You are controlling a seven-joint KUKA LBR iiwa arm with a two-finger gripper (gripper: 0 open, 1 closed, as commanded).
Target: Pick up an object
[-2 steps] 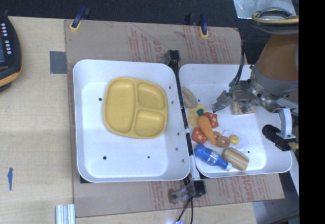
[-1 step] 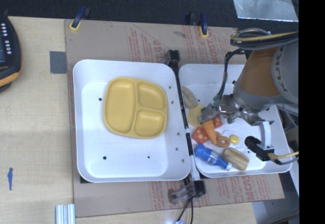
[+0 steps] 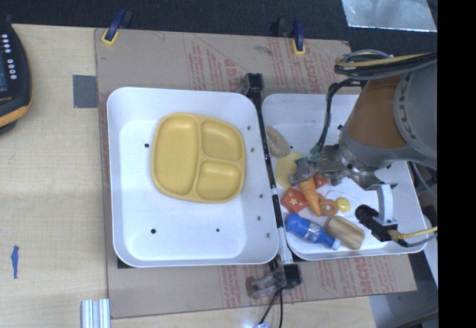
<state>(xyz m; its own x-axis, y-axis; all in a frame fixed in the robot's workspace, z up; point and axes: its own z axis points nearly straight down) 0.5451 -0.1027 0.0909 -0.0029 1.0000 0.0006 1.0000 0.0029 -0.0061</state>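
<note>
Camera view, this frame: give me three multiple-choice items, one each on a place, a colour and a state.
1. Where does the yellow divided plate lie?
A. in the left bin
B. in the right bin
C. on the bare bench

2. What colour is the bottle-like item near the right bin's front edge?
A. green
B. blue
C. black

3. How does the plate lie?
A. upside down
B. propped on edge against a wall
C. flat with its compartments facing up

Key: 1 A, the yellow divided plate sits inside the left bin. 2 B, the bottle-like item in the right bin is blue. 3 C, its three hollows are open to the camera.
</note>
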